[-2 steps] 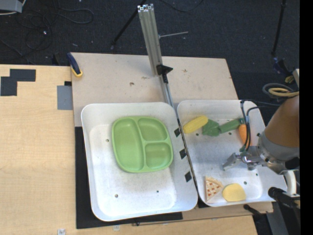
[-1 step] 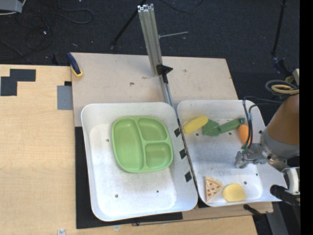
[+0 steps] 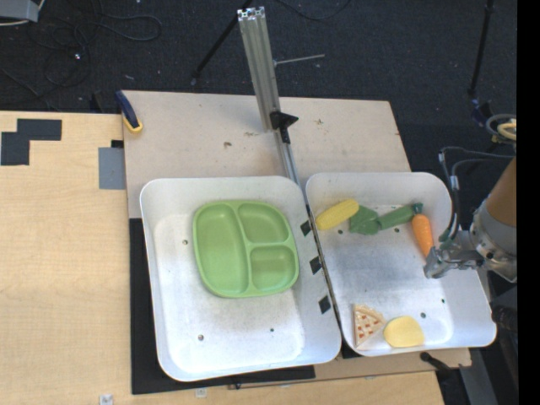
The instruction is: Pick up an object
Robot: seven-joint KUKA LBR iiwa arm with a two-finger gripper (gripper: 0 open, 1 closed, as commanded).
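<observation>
Low at the 3 o'clock edge of the right bin sits the gripper, a grey metal claw reaching in from the right on the arm — whether it is apart or together cannot be told from this slanted view, and nothing can be seen caught in it. Just at its 11 o'clock, close beside it, lies a toy carrot, orange, its length running roughly 12 to 6. Toward 9 o'clock from the carrot rests a green toy vegetable with a long stem, and touching that at its 9 o'clock side is a yellow corn cob, near the bin's upper left corner. Down at the bin's 6 o'clock edge a pizza slice lies just beside a yellow rounded piece — the slice at 9 o'clock of the two. Well apart, in the left bin, a green divided plate with three compartments rests toward the 12 o'clock half. An aluminium post rises from the board at 12 o'clock of the bins.
</observation>
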